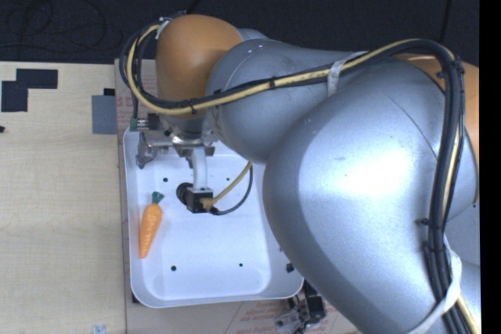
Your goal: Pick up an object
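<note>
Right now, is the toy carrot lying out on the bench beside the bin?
No, the carrot lies inside the white bin, on its floor close to the left wall.

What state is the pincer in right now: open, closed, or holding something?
Pincer: cannot be told from this view. The carrot lies in the white bin, apart from it.

You will find no legible text here: only faint reddish print on the cardboard (252, 314) at bottom centre, just below the white bin (203, 266), too blurred to read.
</note>
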Robot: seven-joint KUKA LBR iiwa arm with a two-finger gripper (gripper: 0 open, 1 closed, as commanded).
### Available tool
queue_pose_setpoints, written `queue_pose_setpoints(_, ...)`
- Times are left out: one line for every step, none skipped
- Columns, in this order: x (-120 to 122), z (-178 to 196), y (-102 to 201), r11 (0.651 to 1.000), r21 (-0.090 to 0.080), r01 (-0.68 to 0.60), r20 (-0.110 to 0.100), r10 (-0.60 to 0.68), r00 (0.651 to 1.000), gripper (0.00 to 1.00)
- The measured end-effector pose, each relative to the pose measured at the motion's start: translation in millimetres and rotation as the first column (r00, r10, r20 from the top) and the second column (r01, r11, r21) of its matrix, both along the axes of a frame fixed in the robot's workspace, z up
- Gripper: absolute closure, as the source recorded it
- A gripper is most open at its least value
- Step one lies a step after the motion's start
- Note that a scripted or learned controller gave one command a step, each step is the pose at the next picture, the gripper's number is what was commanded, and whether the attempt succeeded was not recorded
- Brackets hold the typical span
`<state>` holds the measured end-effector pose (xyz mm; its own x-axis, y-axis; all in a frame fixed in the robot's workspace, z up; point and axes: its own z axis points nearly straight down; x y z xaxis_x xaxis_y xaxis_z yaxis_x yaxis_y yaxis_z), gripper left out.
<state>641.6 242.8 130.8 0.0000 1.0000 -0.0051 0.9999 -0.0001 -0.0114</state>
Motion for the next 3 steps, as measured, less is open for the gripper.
queue_pose_setpoints(2,37,-66,1.0,0.002,0.004,0.008,-0.004,1.0,0.0)
queue_pose_setpoints(1,37,4,1.0,0.006,-0.006,0.009,0.006,1.0,0.0)
queue_pose_setpoints(-23,-41,-1,1.0,0.001,0.003,0.0,-0.003,1.0,0.0)
